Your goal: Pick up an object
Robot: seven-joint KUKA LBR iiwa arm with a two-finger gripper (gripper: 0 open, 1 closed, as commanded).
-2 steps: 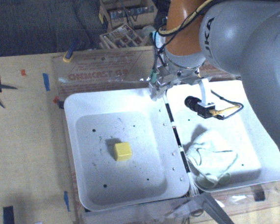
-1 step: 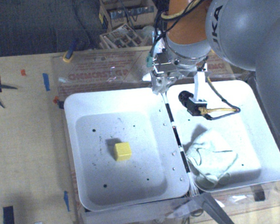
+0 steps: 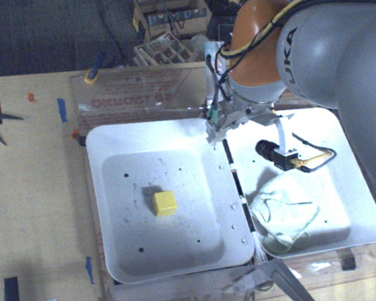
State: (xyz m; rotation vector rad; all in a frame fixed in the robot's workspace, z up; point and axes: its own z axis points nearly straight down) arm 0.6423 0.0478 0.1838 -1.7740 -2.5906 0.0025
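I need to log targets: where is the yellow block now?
The yellow block lies near the middle of the left bin, alone, far from the white cloth in the right bin.

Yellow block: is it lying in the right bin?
No, the yellow block lies in the left bin, while the right bin holds a crumpled white cloth.

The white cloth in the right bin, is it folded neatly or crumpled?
Crumpled. The white cloth lies bunched in uneven folds and ridges at the near left corner of the right bin, with no flat, squared edges.
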